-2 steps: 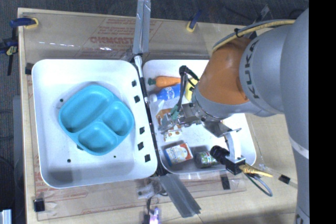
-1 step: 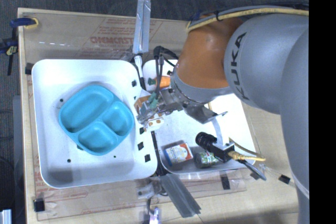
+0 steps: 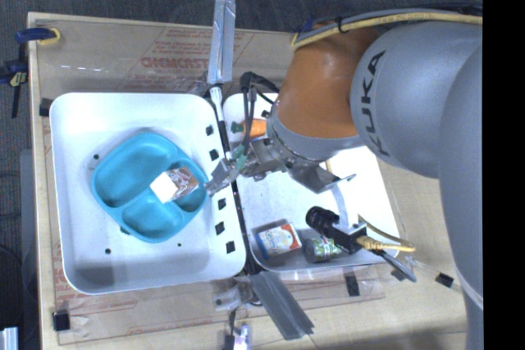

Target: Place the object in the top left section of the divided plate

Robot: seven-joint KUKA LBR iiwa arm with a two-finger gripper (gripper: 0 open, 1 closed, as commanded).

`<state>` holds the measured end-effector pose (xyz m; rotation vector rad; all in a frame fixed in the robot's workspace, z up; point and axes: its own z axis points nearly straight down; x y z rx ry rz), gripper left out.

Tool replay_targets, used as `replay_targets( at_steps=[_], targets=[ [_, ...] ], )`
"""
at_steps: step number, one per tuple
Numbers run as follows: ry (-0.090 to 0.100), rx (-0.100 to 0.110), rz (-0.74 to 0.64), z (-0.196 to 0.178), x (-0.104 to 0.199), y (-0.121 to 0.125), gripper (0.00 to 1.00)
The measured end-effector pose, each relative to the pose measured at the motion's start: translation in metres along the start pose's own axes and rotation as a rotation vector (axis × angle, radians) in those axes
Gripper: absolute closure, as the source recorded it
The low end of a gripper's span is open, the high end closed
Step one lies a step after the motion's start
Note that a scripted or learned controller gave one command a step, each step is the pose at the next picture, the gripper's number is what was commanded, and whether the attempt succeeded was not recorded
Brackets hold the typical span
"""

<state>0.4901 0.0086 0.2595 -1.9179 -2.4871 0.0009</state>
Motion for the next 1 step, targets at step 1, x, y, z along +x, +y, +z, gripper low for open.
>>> replay_targets(
  at_steps=[1],
  targets=[
    [0.000, 0.002, -0.007, -0.0096, 0.0005, 0.0008, 1.00]
  ],
)
